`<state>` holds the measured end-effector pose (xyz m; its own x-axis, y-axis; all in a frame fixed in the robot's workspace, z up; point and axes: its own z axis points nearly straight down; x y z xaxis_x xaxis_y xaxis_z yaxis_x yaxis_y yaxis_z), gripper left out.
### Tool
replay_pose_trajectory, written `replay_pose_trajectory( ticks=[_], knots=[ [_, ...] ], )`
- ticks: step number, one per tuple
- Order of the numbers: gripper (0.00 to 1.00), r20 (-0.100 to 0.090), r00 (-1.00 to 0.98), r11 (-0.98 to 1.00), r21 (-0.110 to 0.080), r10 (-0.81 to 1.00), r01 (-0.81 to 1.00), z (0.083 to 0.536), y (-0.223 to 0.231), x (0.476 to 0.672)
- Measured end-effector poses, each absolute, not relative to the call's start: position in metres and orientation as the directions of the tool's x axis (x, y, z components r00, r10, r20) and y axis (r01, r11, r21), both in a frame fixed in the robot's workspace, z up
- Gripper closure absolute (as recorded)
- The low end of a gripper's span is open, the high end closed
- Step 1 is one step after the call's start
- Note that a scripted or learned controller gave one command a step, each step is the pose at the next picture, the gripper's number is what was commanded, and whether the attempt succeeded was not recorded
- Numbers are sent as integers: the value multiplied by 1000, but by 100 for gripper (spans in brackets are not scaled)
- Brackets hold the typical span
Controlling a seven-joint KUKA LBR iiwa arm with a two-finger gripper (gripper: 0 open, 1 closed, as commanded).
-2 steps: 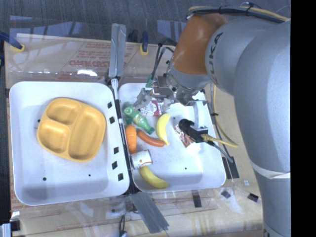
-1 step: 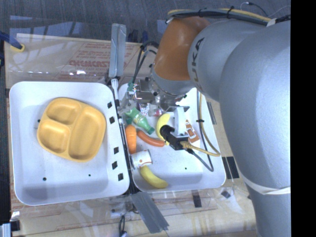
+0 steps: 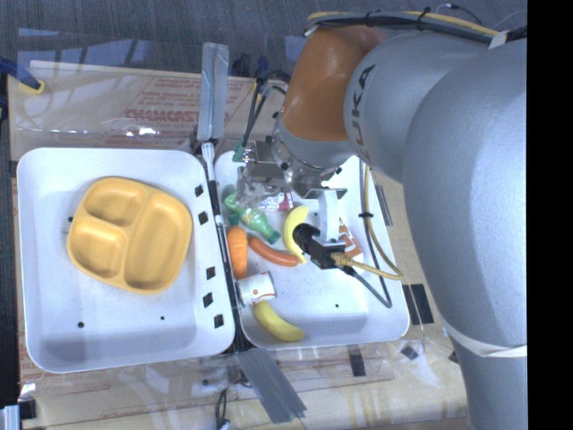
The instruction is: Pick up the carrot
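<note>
I start at the left bin (image 3: 36, 330): it bears one yellow tray (image 3: 130, 233) with three wells, lying tilted near the middle. A grey bar (image 3: 213, 88) runs along the seam between the bins.

In the right bin (image 3: 380, 321), the carrot (image 3: 237, 251) lies against the left wall, lengthwise along it, so any approach from that side looks cramped. Just beside it sit a green item (image 3: 243, 211) above, an orange-red pepper-like piece (image 3: 273, 253) to its right and a small white cup (image 3: 259, 287) below. A banana (image 3: 277, 322) rests near the front wall; a second yellow piece (image 3: 294, 224) lies under the wrist.

The gripper (image 3: 269, 182) hangs over the bin's upper middle, near the carrot but off it. I cannot tell how its claw stands. I judge the pick not yet made.

The bench carries a clear printed sheet (image 3: 134, 106); dark ribbed flooring (image 3: 107, 7) lies behind.
</note>
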<state>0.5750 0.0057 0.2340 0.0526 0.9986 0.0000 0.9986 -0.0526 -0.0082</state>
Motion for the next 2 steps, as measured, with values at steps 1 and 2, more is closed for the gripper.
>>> replay_pose_trajectory(
  ticks=[1,2],
  knots=[
    [100,1,-281,281,-5,960,960,191,72,539],
    [100,-2,-486,486,0,874,874,257,-14,599]
  ],
)
